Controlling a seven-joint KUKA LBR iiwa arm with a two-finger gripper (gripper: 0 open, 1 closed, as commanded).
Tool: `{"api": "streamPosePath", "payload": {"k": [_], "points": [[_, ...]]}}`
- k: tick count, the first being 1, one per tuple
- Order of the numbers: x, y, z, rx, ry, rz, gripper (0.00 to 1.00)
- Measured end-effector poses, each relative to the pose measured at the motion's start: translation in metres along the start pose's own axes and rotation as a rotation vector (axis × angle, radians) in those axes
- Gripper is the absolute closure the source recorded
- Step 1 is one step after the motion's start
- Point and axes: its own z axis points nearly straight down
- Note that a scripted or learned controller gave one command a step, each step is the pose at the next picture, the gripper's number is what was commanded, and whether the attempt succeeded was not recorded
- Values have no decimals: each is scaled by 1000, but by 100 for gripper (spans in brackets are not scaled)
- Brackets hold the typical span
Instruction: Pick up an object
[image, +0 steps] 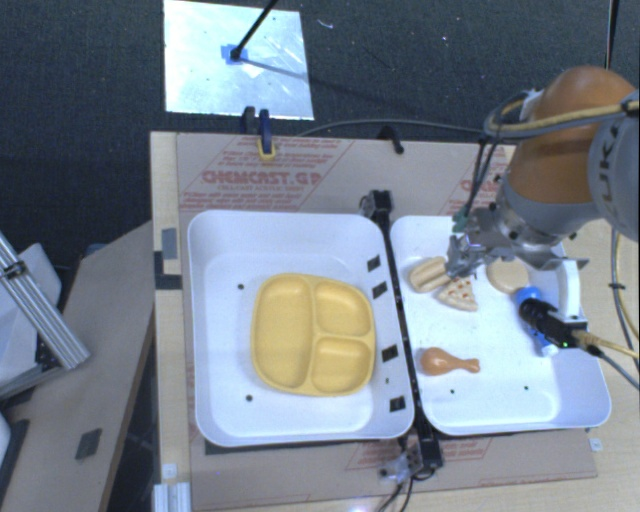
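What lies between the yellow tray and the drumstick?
In the camera view, the black divider where the two bins meet lies between the yellow tray and the drumstick, plus bare white bin floor.

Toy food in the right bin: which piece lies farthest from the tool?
The drumstick, lying alone toward the near side of the right bin. The bread roll and pizza slice sit right beside the tool, up near the far side.
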Motion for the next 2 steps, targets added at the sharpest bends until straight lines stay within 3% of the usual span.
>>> {"api": "streamPosePath", "payload": {"k": [2], "points": [[113, -22, -4, 0, 1, -2, 100]]}}
